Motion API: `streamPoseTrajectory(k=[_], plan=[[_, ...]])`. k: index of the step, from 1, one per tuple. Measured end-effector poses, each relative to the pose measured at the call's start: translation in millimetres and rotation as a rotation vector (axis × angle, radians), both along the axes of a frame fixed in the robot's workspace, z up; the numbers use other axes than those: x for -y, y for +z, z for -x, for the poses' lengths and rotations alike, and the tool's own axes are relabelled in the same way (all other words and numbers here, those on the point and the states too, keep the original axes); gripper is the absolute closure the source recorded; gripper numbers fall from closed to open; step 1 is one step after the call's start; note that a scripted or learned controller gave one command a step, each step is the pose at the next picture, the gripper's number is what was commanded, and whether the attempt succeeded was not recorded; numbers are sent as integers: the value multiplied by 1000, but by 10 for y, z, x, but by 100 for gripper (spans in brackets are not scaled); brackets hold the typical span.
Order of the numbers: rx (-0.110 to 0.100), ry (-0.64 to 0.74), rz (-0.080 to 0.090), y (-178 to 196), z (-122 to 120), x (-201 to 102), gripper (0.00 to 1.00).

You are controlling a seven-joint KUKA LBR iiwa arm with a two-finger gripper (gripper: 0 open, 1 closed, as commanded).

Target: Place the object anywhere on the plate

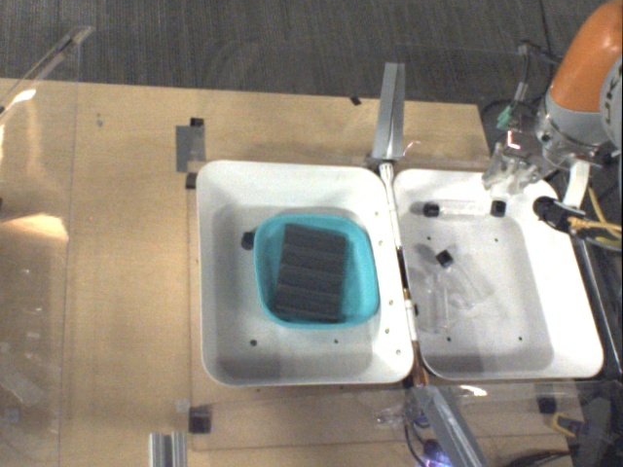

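Dark ribbed block [311, 269] lies on teal plate [362, 261] in left bin [219, 261]; gripper [513, 166] over right bin [565, 300] far edge, grip state indiscernible.

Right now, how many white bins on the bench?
2. The left bin holds a teal plate with a dark ridged block on it. The right bin sits against it, below the gripper.

The arm [589, 66] runs off the right edge with the orange band cut short, the gripper [508, 168] below it too blurred to read its fingers, and the small dark bits [444, 257] just beneath it too tiny to identify.
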State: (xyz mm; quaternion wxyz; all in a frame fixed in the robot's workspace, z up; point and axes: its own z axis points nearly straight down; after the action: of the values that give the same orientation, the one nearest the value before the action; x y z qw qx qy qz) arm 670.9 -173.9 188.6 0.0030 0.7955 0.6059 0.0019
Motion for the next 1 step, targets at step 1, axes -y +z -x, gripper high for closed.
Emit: streamPoseTrajectory(k=[1], plan=[[-1,60,-3,-41,768,-778,100]])
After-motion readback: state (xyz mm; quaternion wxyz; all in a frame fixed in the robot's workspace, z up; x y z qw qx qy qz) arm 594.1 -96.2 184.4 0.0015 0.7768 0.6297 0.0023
